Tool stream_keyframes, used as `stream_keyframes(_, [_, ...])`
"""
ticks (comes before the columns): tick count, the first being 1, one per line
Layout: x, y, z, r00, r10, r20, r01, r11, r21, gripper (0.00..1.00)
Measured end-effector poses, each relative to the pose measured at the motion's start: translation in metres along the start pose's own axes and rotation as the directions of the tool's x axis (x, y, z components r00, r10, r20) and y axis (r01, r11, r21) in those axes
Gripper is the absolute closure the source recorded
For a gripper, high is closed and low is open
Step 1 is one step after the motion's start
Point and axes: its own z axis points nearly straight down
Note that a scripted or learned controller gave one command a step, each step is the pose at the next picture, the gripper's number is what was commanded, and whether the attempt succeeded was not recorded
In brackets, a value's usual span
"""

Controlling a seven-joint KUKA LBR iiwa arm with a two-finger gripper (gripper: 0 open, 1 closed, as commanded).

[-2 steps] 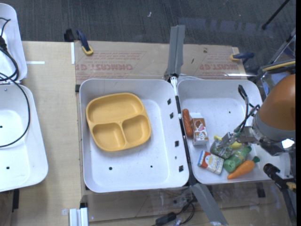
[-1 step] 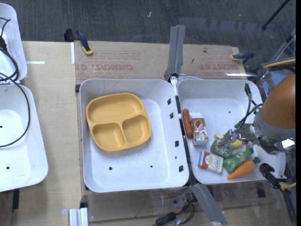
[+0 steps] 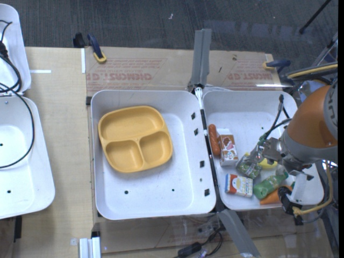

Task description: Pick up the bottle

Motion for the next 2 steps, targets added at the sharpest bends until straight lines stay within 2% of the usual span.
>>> stream_keyframes(1, [-0.029,0.001,0.016,0.982,0.189,0.008,-0.189,0.981,0.035,0.0])
stream_keyframes(2, [-0.055,0.04,0.018,0.909,0.417,0.018,-0.417,0.908,0.036,0.0])
